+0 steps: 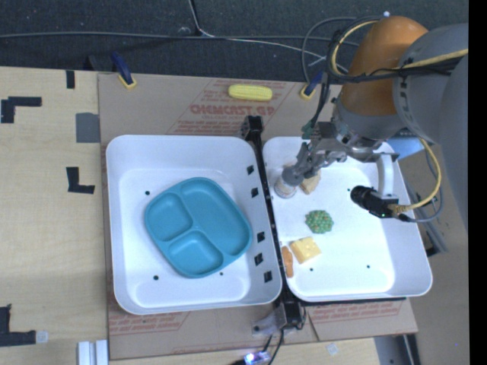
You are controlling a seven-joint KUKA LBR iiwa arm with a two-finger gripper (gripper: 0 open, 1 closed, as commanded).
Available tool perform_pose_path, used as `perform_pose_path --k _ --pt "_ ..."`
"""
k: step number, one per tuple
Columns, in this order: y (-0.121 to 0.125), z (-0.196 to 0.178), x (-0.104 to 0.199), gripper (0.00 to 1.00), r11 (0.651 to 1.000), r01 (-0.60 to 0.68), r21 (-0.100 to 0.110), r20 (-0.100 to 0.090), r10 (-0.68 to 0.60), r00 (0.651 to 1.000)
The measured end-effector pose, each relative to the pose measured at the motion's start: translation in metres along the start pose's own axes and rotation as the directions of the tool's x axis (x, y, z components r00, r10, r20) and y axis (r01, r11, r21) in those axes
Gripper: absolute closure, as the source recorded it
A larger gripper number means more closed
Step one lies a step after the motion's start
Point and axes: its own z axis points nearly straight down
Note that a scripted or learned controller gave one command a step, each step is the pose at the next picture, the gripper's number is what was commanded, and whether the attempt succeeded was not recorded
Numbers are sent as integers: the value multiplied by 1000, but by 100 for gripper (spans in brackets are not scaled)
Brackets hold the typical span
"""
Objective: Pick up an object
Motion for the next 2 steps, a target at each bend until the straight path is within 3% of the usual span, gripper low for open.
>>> perform_pose_path --k 2 --pt "-25 -8 112 100 1000 2 0 -1 -2 1000"
